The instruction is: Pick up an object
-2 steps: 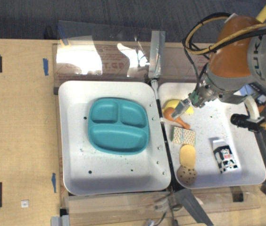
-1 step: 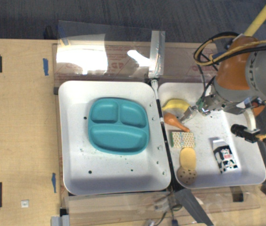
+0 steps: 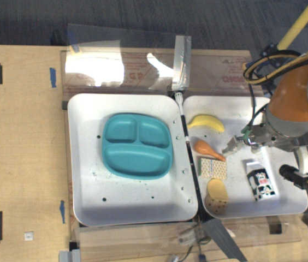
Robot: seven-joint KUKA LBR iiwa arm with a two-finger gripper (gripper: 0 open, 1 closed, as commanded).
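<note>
Plywood bench [image 3: 17,162], two glossy white bins
Gripper [image 3: 235,144] grip state unclear, over right bin [image 3: 290,198]; curved banana [image 3: 206,123], smooth teal tray [image 3: 137,145]

I log two white bins [image 3: 83,162]. The left one carries a teal divided plate [image 3: 137,146]. The right one carries a yellow banana [image 3: 206,123], an orange carrot [image 3: 208,149], a dotted tan card [image 3: 213,168] and a black-and-white packet [image 3: 260,181]. The bench [image 3: 17,146] is pale wood.

A yellow banana [image 3: 206,123], an orange carrot [image 3: 208,149], a patterned cracker [image 3: 213,168], a tan cookie [image 3: 217,194] and a small white box [image 3: 260,182] are seen lying flat. All are placed in the right bin [image 3: 285,203].
</note>
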